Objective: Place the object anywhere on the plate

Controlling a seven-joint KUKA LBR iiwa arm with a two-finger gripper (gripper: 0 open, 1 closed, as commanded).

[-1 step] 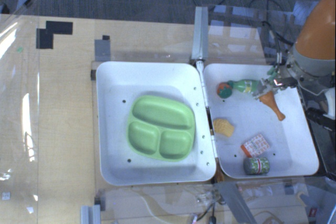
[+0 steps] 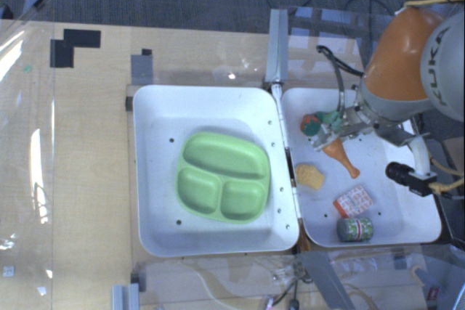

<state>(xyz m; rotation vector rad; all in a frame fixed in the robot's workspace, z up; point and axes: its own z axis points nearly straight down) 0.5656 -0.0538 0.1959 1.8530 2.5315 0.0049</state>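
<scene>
**Ana:** Green is the plate [image 2: 221, 177], a three-compartment tray lying flat in the left bin [image 2: 152, 156], with nothing on it. Where is the arm?

**Ben:** The arm [image 2: 407, 62] reaches in from the right of the frame over the right bin [image 2: 429, 229]. Its gripper [image 2: 328, 133] hangs at that bin's upper left.

**Ana:** Is the pincer open or closed?

**Ben:** That cannot be told; wrist and cabling blur it.

**Ana:** And the object?

**Ben:** Several lie there. An orange-tan drumstick toy [image 2: 340, 156] sits just below the pincer, apparently touching it, its thin end pointing lower right. A red and green toy [image 2: 314, 123] lies just left of the pincer. Well apart, lower down, are a yellow piece [image 2: 309, 176], a red patterned packet [image 2: 353, 200] and a green can [image 2: 354, 229].

**Ana:** So which step is this?

**Ben:** Probably the pick, judging by the bare plate. Doing it well likely means closing squarely across one toy without nudging its neighbour, lifting clear of the bin walls, then releasing low over the plate.
</scene>
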